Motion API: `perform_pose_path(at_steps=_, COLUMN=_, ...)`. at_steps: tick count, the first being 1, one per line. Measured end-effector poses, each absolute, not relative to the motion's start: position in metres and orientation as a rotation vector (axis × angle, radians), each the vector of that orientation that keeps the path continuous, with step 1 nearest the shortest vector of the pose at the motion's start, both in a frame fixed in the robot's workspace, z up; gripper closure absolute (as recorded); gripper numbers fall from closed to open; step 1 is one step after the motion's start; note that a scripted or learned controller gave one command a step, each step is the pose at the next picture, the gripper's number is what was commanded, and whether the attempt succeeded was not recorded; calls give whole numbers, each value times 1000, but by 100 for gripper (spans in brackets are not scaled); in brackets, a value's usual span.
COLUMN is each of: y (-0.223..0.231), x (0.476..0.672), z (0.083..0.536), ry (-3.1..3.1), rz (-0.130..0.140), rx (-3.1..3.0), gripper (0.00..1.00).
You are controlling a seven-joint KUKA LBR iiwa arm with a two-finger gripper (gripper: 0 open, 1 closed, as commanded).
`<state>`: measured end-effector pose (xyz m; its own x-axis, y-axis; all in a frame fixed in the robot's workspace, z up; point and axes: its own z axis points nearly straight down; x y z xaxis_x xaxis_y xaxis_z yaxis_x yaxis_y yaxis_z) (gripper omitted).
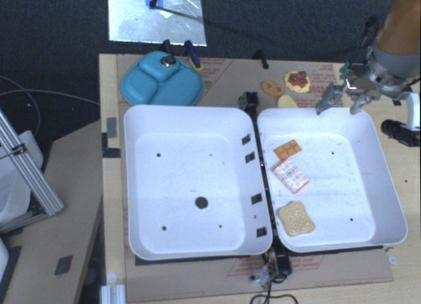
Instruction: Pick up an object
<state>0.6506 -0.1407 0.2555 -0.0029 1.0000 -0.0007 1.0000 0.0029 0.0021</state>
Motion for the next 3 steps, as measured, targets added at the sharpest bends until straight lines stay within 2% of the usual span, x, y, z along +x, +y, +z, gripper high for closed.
perform_pose_path(at_steps=1, y=-58, x=644, z=215, ry=2237, rz=3, rx=2212, gripper=0)
perform_pose_path(at_steps=2, y=11, x=632, z=232, ry=2235, rz=7, rx=2209, gripper=0)
perform_pose_path(at_steps=3, y=76, x=617, z=349, ry=2230, rz=21, rx=2203, gripper=0)
